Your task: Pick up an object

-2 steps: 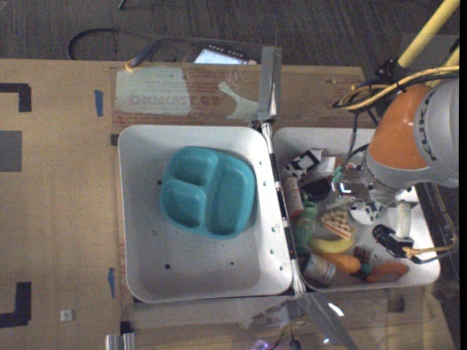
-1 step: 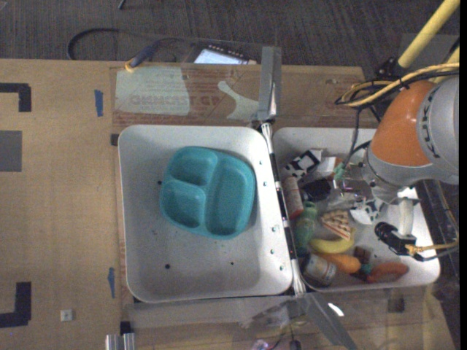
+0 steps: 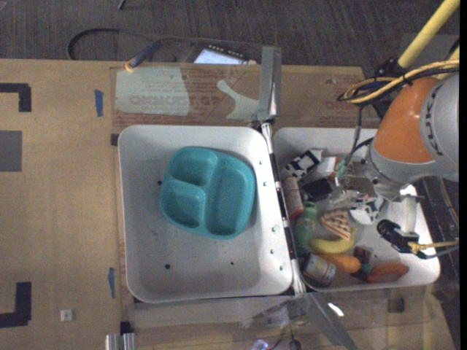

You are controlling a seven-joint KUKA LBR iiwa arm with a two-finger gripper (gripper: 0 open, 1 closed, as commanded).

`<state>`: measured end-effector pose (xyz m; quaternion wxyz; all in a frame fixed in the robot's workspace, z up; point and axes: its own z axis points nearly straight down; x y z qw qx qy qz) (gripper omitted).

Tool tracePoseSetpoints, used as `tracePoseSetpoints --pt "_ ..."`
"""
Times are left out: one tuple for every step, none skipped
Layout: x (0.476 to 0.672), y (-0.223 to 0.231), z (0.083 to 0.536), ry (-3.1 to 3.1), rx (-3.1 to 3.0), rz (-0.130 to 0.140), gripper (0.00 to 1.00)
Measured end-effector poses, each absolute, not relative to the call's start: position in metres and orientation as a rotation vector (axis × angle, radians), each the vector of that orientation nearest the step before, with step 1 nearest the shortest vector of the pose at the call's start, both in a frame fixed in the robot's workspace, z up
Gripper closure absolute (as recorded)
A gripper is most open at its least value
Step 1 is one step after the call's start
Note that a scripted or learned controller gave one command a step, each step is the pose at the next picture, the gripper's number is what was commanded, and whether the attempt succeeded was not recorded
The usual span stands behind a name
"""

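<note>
The right bin (image 3: 427, 272) holds a heap of small objects: a yellow banana (image 3: 330, 245), an orange carrot (image 3: 349, 262), a can (image 3: 318, 270), a green bottle (image 3: 307, 224), a brown cylinder (image 3: 292, 197), a black-and-white patterned piece (image 3: 302, 164) and a tan ridged piece (image 3: 337, 223). My gripper (image 3: 344, 187) reaches down into the middle of this heap from the right, just above the tan piece and beside a black block (image 3: 318, 189). The grey wrist and orange band (image 3: 408, 133) hide the bin's right side.
The left bin (image 3: 139, 217) holds a teal divided plate (image 3: 209, 192). A metal divider (image 3: 281, 210) runs between the two bins. Yellow and black cables (image 3: 387, 82) hang at the arm's back. Cardboard bench surface (image 3: 58, 195) lies to the left.
</note>
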<state>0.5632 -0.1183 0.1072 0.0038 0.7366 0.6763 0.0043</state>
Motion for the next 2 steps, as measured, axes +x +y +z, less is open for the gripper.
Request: tracePoseSetpoints --pt "0.564 -0.147 0.087 1.627 2.686 0.003 1.0" --pt "0.575 -0.095 0.212 1.076 2.952 -0.003 1.0"
